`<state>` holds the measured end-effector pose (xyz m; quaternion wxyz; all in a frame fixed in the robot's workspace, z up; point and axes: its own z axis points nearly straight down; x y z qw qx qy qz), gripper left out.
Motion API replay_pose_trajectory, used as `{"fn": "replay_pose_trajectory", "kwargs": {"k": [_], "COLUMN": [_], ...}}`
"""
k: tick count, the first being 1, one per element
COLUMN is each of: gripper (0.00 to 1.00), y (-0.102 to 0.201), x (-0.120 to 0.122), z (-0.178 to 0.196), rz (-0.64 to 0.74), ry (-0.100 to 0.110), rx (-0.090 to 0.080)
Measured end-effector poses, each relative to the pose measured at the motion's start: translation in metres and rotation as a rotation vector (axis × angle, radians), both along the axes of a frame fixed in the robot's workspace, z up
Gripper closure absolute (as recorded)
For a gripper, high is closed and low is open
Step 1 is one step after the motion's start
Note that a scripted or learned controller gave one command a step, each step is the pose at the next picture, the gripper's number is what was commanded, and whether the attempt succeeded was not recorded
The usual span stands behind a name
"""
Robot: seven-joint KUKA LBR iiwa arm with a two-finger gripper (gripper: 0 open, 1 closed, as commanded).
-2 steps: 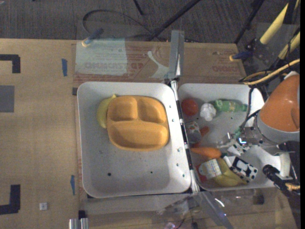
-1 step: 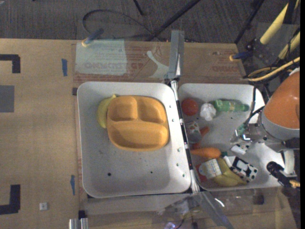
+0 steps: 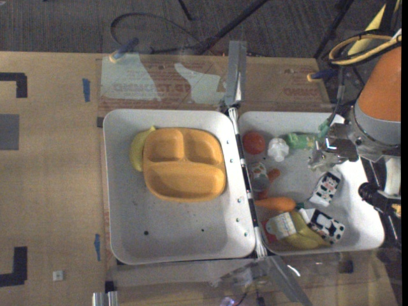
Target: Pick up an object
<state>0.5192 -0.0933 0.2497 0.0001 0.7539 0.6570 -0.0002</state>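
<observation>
My gripper hangs over the right bin, in its upper right part, at the end of the grey arm with the orange band. Just below it lies a small black-and-white cow-patterned carton. A green object and a white lumpy object lie to its left. Further left sit a red tomato and a grey can. Nearer the front are an orange carrot, a yellow banana and a second cow-patterned carton.
The left bin holds an orange divided plate with a yellow object tucked under its left edge. A metal divider separates the bins. Cables and tripod legs lie behind the bench.
</observation>
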Motion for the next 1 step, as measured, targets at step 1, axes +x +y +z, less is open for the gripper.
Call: {"fn": "replay_pose_trajectory", "kwargs": {"k": [1], "gripper": [1.0], "y": [-0.0202], "x": [-0.0235], "z": [0.0414], "rz": [0.429], "ry": [-0.004], "rx": [-0.003]}}
